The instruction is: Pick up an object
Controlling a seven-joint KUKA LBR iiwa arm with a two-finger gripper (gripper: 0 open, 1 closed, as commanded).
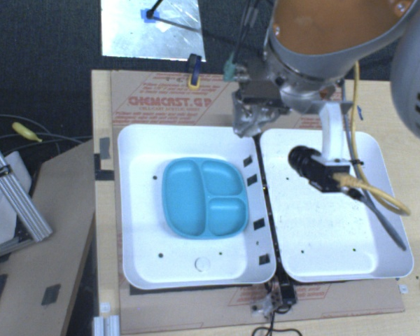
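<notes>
A light blue divided plate (201, 197) with three compartments lies flat in the middle of the left white bin (143, 257). My gripper (250, 121) hangs at the far end of the ridge between the two bins, beyond the plate's far right corner and apart from it. The grey and orange arm above covers most of the gripper. I see nothing held in it.
The right white bin (336, 250) lies beside the left one. A black cylinder (309, 165) on a white bracket with a yellow cable (378, 194) hangs off the wrist over it. Cardboard (161, 100) lies under the bins, and a yellow clip (194, 72) sits behind them.
</notes>
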